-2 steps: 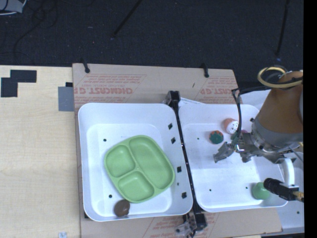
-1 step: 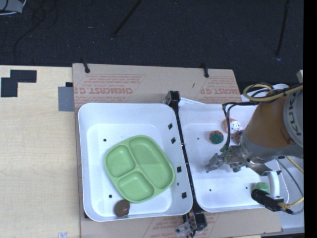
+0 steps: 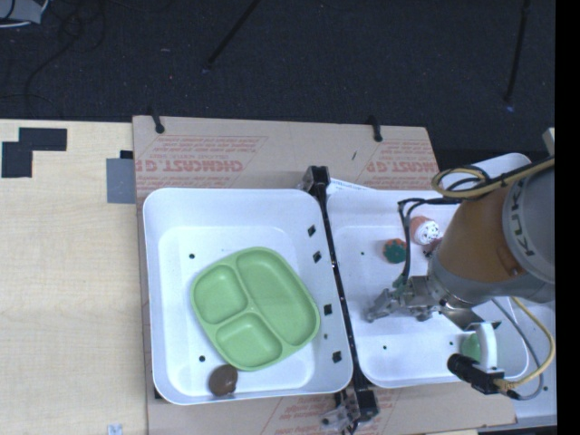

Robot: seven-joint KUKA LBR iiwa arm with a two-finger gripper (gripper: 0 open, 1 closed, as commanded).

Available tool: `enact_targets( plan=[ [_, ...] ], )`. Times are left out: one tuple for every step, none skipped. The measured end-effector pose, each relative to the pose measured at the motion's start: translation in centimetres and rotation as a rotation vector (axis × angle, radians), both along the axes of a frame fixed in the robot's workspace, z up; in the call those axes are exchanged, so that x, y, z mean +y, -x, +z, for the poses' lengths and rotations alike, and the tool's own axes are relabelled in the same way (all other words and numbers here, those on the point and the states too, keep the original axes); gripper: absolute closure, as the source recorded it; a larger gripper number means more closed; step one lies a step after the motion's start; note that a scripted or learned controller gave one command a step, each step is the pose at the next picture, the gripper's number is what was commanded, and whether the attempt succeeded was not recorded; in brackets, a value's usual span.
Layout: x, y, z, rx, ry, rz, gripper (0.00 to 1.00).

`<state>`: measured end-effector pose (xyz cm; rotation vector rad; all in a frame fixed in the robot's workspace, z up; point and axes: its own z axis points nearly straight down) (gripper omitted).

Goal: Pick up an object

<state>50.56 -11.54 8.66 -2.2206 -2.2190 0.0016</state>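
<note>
White right bin (image 3: 399, 370) holds the gripper (image 3: 374, 313), open or closed impossible to tell; a small teal object (image 3: 394, 250) lies near, on its far side. Green divided plate (image 3: 256, 308) sits in the left bin (image 3: 172, 243).

Left bin (image 3: 177, 243) mostly blocked by green plate (image 3: 254, 308) plus brown ball (image 3: 223, 381) at its near edge; right bin (image 3: 399, 362) floor open near-left, teal lump (image 3: 394, 251) and arm (image 3: 485, 243) crowd the rest.

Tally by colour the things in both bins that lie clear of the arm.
Green: 1, light green divided plastic plate
Teal: 1, small teal lump
Brown: 1, small brown round ball
Orange-and-white: 1, small rounded piece
Total: 4
</note>
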Motion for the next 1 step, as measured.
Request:
enact_targets(
  plan=[
    [-0.16, -0.05, 1.21, -0.001, 0.0, -0.007, 1.0]
  ],
)
